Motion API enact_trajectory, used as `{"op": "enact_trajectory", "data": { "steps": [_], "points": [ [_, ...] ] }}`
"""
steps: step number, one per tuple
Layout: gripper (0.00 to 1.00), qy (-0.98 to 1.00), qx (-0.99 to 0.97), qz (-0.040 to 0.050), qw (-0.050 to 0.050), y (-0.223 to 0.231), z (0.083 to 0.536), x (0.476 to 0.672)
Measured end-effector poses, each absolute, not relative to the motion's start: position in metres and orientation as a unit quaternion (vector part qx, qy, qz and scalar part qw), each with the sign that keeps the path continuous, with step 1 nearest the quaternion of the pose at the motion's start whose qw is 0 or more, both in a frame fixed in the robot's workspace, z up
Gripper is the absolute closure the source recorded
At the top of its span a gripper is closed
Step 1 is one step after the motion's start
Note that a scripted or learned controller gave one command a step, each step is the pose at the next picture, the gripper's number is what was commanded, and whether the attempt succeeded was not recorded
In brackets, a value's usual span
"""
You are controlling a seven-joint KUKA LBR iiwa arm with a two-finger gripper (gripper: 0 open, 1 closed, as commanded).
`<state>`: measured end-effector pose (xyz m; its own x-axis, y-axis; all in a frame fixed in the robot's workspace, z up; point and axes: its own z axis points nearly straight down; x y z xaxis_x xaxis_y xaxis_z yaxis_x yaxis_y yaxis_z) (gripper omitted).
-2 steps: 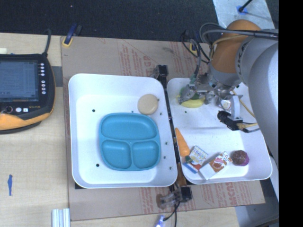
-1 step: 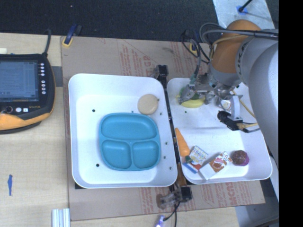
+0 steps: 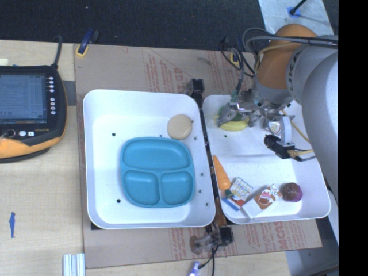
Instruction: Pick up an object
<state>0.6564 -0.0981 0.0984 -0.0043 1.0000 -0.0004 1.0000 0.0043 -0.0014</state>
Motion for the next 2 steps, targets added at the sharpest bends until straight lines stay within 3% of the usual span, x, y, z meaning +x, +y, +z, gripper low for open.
{"op": "enact_trajectory", "data": {
  "steps": [2],
  "points": [
    [0.0, -0.709, -0.706, 0.0007, 0.0, -0.0981, 0.0984, 0.6564]
  ]
}}
